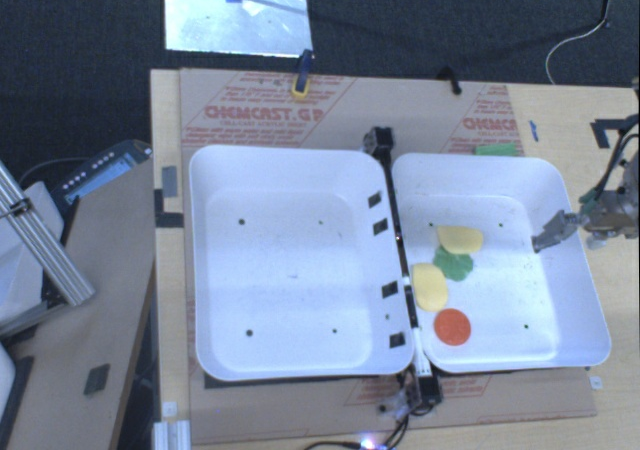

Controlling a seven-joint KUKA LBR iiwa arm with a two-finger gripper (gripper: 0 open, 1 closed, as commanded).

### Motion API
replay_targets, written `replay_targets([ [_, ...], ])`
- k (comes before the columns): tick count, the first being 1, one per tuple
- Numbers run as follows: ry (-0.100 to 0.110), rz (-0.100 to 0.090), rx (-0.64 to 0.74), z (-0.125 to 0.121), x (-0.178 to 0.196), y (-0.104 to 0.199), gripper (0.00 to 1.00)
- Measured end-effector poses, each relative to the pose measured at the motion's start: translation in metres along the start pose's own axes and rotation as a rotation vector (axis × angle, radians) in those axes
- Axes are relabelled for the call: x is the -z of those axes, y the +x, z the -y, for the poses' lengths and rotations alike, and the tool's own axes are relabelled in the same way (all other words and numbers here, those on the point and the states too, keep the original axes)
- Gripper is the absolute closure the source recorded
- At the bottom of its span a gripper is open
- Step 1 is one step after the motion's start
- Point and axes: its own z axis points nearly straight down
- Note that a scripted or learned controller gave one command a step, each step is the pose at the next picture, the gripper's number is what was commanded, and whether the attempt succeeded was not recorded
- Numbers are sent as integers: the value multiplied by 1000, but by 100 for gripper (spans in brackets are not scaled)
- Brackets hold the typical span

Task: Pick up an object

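Four small objects lay clustered in the right bin point(540, 178) near the divider: a yellow piece point(460, 237), a green one point(455, 264), a second yellow point(430, 286) and an orange disc point(452, 326). My gripper point(556, 230) hung at the bin's right rim, well apart from them, holding nothing; how far open it stood, I could not tell.
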Motion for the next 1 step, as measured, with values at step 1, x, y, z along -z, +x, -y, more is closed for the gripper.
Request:
replay_targets([
  [1, 12, -8, 8, -14, -142, 90, 0],
])
